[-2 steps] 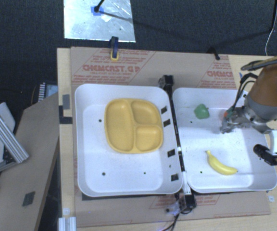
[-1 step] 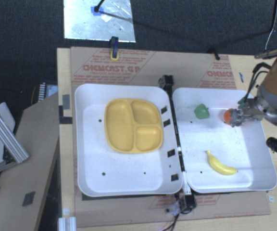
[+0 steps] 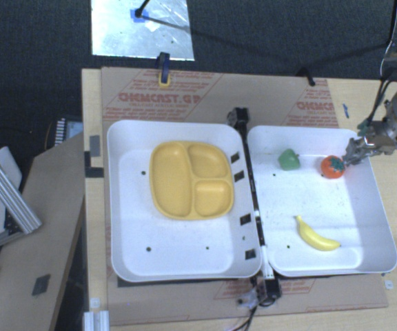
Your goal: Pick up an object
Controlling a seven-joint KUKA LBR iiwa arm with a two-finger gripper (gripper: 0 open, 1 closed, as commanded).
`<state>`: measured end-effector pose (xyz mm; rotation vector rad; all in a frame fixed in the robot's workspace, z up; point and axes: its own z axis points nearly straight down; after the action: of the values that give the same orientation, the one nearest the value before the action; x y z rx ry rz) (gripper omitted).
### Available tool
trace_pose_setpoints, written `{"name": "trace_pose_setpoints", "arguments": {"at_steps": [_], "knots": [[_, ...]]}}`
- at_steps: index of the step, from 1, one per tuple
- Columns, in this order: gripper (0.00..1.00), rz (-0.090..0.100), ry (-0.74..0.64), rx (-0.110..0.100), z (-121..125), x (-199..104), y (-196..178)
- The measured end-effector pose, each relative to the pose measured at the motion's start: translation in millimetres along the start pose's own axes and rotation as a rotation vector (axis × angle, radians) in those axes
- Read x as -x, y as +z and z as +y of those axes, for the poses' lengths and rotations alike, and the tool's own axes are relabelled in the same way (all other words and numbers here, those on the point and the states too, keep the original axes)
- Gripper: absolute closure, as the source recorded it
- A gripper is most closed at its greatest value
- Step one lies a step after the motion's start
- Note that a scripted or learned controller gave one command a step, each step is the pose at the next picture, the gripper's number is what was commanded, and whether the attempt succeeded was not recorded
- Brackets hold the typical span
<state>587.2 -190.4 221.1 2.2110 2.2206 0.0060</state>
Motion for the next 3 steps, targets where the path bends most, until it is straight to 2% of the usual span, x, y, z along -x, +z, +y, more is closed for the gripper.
{"name": "trace_pose_setpoints", "arguments": {"at_steps": [1, 3], "knots": [[1.0, 0.002, -0.001, -0.006, 0.8, 0.0, 8.5], [1.0, 0.005, -0.006, -0.005, 5.4, -116.6, -4.7]]}}
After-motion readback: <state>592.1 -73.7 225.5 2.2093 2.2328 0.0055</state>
